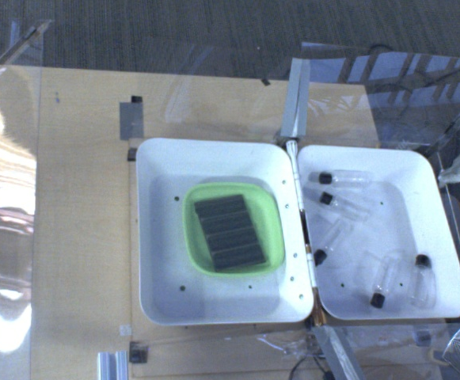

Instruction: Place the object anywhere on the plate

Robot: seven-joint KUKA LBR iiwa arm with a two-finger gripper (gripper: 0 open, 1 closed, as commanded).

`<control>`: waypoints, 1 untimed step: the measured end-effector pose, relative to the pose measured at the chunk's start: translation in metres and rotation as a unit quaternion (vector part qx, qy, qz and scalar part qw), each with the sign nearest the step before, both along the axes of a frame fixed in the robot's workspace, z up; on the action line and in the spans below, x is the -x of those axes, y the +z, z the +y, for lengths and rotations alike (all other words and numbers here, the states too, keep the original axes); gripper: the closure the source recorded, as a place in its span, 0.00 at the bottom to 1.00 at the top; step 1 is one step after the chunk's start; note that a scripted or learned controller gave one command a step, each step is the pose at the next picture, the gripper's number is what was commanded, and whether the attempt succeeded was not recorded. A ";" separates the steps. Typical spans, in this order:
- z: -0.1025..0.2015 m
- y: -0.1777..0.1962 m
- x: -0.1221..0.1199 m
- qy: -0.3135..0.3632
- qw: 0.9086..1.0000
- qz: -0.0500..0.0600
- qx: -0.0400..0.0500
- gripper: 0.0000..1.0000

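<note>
A green square plate (271, 220) sits in the left white bin (154, 236). A dark grey ribbed block (229, 233) lies on the plate, slightly turned. The right white bin (443, 275) holds several clear plastic vials with black caps: two near its upper left (342, 179) (345, 204), one by the left wall (328, 242), and two at the lower right (385, 282) (423, 279).
A grey metal bar (295, 99) stands behind the seam between the two bins. A small grey bracket (132, 119) is fixed to the wooden bench at the upper left. A clear sheet with glare covers the bench's left side (8, 212).
</note>
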State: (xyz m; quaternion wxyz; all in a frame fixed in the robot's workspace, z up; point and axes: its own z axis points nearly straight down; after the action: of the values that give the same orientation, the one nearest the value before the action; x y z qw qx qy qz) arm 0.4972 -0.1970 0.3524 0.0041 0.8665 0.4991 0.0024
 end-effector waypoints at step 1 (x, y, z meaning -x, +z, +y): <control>0.001 -0.012 0.009 -0.026 1.000 0.001 -0.001 0.00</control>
State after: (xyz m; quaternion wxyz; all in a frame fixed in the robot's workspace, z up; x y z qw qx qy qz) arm 0.4887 -0.1962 0.3401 0.0024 0.8792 0.4765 0.0020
